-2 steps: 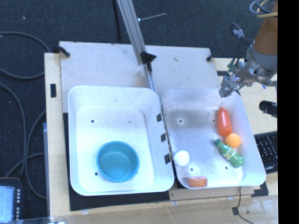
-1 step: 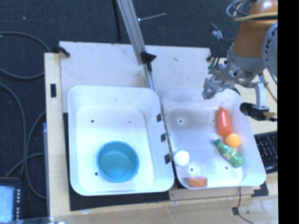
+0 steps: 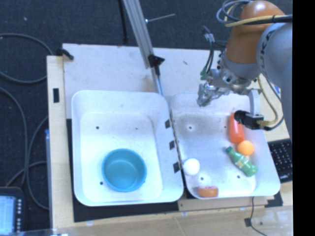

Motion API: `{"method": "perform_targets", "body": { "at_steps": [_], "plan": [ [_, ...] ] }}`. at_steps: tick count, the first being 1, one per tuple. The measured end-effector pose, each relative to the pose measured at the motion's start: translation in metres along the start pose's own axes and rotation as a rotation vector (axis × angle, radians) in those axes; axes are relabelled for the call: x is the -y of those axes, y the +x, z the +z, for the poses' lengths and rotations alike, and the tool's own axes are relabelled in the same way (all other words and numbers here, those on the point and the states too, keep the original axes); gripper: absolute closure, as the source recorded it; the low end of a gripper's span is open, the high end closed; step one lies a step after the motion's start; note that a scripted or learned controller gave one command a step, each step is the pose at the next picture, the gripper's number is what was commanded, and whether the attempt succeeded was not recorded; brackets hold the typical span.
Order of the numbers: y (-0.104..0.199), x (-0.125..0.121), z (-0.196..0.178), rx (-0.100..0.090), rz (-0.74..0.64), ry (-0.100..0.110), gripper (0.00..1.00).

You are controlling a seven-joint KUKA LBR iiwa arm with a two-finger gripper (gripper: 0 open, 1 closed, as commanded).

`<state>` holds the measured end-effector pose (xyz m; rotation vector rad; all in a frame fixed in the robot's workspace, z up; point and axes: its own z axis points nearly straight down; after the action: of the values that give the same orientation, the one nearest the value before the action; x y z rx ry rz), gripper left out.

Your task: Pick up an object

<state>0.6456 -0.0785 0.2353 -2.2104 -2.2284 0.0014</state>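
Grey pincer [image 3: 204,100] hovers over the right bin's [image 3: 216,132] far edge, its state impossible to tell.

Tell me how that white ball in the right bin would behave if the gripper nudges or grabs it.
The white ball looks round and smooth, so a nudge would probably send it rolling. It sits by the right bin's left wall, which might stop it. Its curved surface may slip from the gripper if pinched off-centre.

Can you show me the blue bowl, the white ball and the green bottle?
Blue bowl [image 3: 124,169]: camera view, its inside bottom.
White ball [image 3: 191,166]: camera view, its top middle.
Green bottle [image 3: 242,162]: camera view, the middle of its body.
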Motion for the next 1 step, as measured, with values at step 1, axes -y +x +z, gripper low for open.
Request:
{"method": "perform_targets", "body": {
  "at_steps": [1],
  "plan": [
    [0.0467, 0.0025, 0.0006, -0.001, 0.000, 0.002, 1.00]
  ]
}}
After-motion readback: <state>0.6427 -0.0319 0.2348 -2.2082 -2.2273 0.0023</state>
